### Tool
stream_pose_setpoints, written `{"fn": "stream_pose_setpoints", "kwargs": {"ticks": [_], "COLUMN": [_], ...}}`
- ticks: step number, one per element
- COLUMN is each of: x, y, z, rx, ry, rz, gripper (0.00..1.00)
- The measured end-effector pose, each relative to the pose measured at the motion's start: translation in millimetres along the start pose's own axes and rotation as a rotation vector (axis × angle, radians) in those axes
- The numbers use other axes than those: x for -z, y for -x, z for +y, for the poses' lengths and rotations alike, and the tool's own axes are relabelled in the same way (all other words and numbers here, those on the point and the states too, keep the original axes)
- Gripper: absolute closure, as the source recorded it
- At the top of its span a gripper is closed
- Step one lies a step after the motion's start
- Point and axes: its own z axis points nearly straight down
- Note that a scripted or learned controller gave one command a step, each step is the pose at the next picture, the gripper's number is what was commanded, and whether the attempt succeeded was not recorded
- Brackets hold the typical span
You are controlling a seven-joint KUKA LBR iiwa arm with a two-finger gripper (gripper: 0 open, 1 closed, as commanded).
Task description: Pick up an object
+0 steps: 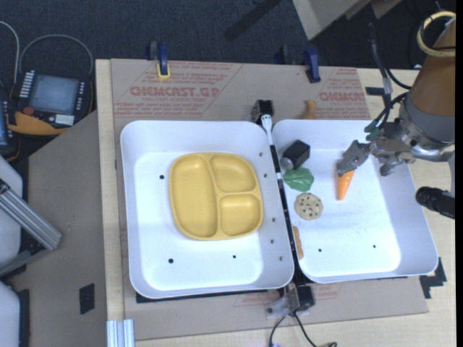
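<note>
An orange carrot [344,184] lies in the right bin [362,259], pointing toward the front. My gripper [371,162] hovers at the carrot's far end, open; its left finger [354,155] is just over the carrot's top and nothing sits between the fingers. Left of the carrot are a green leafy piece [298,178], a black block [295,152] and a round chocolate-chip cookie [309,207]. The grey arm with its orange band [434,85] reaches in from the right.
A yellow divided plate [215,194] lies in the left bin [145,251]. The bins' shared wall [278,186] runs between them. A small orange stick [298,243] lies along that wall at the right bin's front left.
</note>
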Motion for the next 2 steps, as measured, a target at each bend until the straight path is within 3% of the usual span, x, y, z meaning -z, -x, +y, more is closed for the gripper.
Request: {"fn": "stream_pose_setpoints", "kwargs": {"ticks": [1, 2], "x": [7, -41], "y": [0, 2], "z": [2, 11], "rx": [0.002, 0.002], "ry": [0.013, 0.009], "rz": [-0.001, -0.001], "gripper": [0.00, 0.00]}}
